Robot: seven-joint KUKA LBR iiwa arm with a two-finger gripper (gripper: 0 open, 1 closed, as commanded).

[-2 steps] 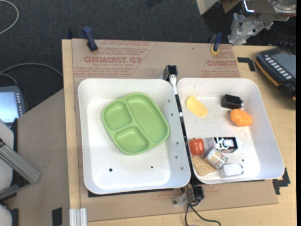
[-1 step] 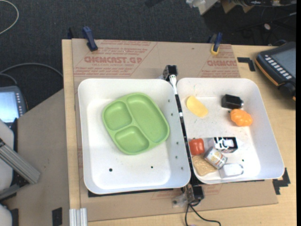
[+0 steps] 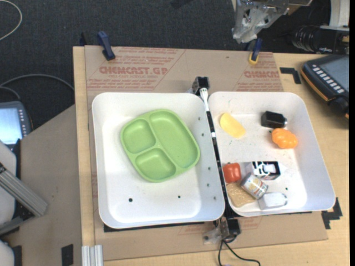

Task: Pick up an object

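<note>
The right bin (image 3: 317, 158) holds several small objects. A yellow lemon-shaped piece (image 3: 232, 125) lies at its upper left, with a black block (image 3: 273, 119) and an orange fruit-shaped toy (image 3: 284, 138) to the right of it. Near the front lie a red piece (image 3: 232, 172), a black-and-white packet (image 3: 267, 169), a small tin can (image 3: 255, 187), a tan slab (image 3: 238, 197) and a pale grey piece (image 3: 273, 201). My gripper (image 3: 246, 31) hangs high above the bench's back edge, behind the right bin and apart from every object. Nothing is in it.
A green divided plate (image 3: 160, 145) lies in the left bin (image 3: 102, 165). Blue clamps (image 3: 106, 45) (image 3: 255, 55) stand at the board's back edge. A black bracket (image 3: 200, 84) sits where the bins meet. A tablet (image 3: 328, 76) lies at the right.
</note>
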